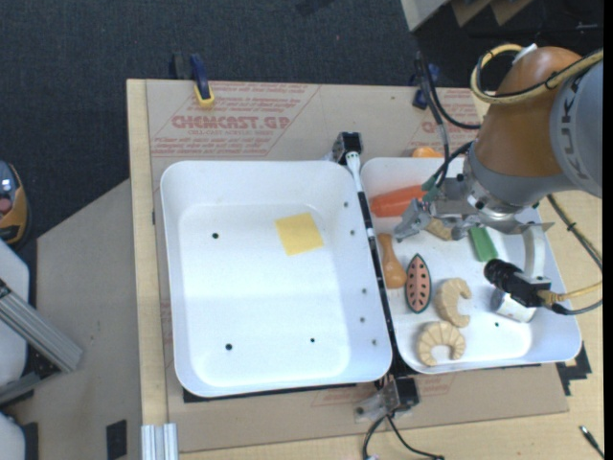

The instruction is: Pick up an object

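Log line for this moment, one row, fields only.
arm: over right bin | tool: low, near orange piece | left bin: yellow square | pick: unconfirmed

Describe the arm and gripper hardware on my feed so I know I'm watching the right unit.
The arm is grey, with a broad, rounded orange band above the wrist. Below it sits a grey metal gripper with slim metallic fingers. A yellow-and-black cable loops beside the orange section, and thin black cables trail along the wrist.
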Controlling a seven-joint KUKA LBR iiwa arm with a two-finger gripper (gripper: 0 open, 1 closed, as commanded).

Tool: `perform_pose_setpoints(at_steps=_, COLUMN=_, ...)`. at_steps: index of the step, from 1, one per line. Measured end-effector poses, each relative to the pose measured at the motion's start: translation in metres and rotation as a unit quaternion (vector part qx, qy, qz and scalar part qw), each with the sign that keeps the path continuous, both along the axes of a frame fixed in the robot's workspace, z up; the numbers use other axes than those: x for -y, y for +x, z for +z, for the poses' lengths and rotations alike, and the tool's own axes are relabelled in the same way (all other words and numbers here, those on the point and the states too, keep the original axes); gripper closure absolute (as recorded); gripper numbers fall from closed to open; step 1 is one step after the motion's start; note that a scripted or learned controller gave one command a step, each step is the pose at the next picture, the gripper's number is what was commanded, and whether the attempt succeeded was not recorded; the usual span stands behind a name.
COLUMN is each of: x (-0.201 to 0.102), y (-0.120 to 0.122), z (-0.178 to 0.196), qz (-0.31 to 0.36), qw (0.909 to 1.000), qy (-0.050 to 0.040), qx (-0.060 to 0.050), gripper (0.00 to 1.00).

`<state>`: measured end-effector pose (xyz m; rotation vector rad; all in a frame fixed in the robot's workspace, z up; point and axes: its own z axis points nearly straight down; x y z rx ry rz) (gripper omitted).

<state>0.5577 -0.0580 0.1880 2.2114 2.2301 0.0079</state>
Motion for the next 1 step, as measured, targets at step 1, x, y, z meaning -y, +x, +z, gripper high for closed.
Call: perform_pose_setpoints(at_steps=1, x=0.0532, y=0.0602, z=-0.0882, qz=-0.005, qw=1.0000, qy=-0.0024, qx=-0.002, gripper=0.00)
